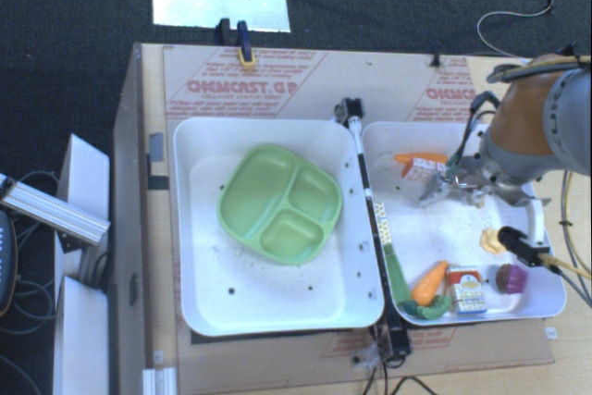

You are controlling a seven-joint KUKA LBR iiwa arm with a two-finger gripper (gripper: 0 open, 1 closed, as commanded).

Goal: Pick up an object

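Note:
My gripper point(442, 189) hangs low in the upper left part of the right bin point(555, 296), with the arm reaching in from the right. Just above and left of it lies an orange packet with a white label point(418, 163). Along the bin's front edge lie an orange carrot point(428, 283), a green leafy piece point(413, 302), a small red and white box point(468, 290) and a purple piece point(511, 277). A yellow piece point(489, 240) lies at the right, below the wrist. Nothing shows as held.
The left bin point(199, 291) holds a green divided plate point(280, 203) near its middle. A black rail point(367, 208) runs between the two bins. Bare white floor shows in the middle of the right bin.

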